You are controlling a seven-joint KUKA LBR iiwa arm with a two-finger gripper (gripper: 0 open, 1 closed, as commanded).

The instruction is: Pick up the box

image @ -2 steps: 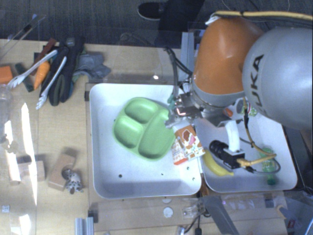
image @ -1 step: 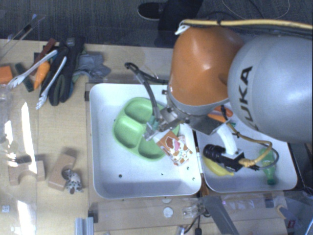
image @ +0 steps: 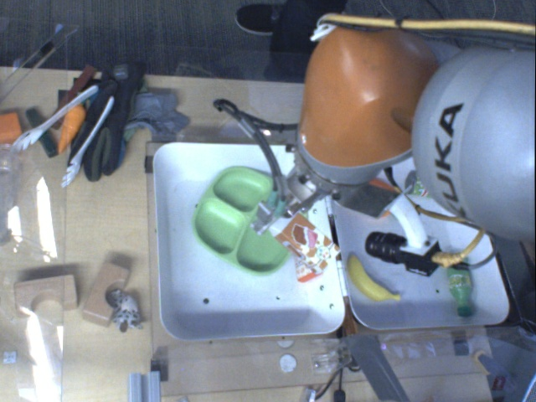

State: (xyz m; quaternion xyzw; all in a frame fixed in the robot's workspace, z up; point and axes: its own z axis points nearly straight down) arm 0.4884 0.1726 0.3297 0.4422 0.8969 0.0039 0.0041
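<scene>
We're seeing the gripper (image: 280, 210) hanging low in the left bin (image: 172, 224), its tips touching the box's (image: 306, 245) upper left corner; whether it's grasping, we cannot tell. The box is lying against the bin's right wall, beside the green divided tray (image: 234, 218). A banana (image: 371, 281) is resting in the right bin (image: 494, 308).

My arm (image: 435, 115) reaches in from the right, its orange band bulking large toward the camera, wrist angled down and leftward. I see the gripper (image: 272, 212) low, partly hidden beneath the wrist.
</scene>
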